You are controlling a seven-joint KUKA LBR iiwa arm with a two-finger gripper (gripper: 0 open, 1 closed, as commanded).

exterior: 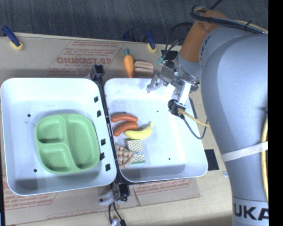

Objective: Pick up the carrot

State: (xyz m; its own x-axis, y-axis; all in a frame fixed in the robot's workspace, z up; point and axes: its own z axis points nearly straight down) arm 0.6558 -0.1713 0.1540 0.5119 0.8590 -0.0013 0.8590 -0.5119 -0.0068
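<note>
The small orange carrot with a green top (128, 64) lies outside both bins, left of the gripper (156, 84), whose grip state I cannot tell. The right white bin (179, 159) holds two sausages (124, 122) and a yellow banana (139, 132); the left bin (14, 126) holds a green sectioned plate (66, 142).

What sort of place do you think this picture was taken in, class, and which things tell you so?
Most likely a robotics lab bench set up for picking trials. A KUKA arm reaches over two white bins, toy foods such as a carrot and banana lie about, and clamps hold the cardboard base.
</note>
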